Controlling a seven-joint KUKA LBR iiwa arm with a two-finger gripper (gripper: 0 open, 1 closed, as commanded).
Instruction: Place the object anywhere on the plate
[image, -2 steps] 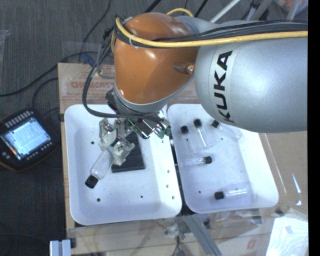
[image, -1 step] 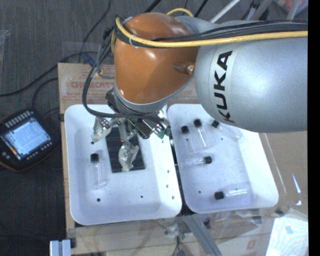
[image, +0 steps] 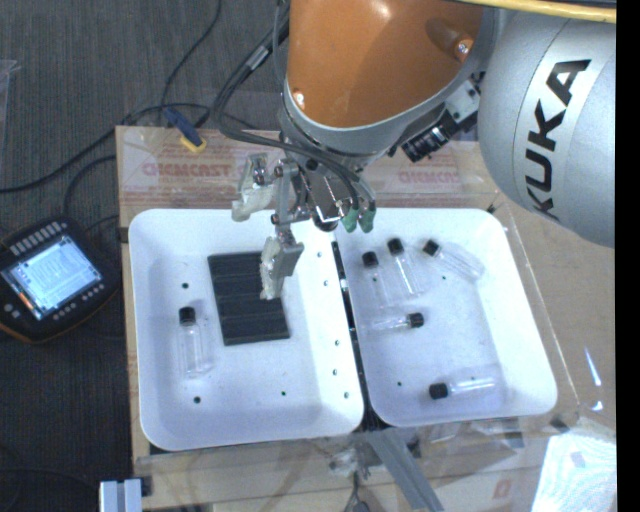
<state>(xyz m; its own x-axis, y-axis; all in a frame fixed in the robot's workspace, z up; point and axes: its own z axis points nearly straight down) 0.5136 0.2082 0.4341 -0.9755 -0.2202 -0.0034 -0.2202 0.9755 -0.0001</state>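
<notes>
A black ridged plate (image: 245, 300) lies flat in the left bin (image: 160, 400). My gripper (image: 273, 272) hangs from the orange-banded wrist over the plate's upper right edge. Whether anything sits in the gripper is too unclear to tell. A clear vial with a black cap (image: 191, 342) lies in the left bin, left of the plate and apart from it. Several more black-capped clear vials lie scattered in the right bin (image: 520, 390), among them one (image: 400, 271) near its top and one (image: 462, 386) near its front.
The wall where the two bins meet (image: 345, 330) runs just right of the plate. A handheld control pendant (image: 48, 277) lies on the floor to the left. Cables trail over the bench's back edge. The arm's large body covers the upper right.
</notes>
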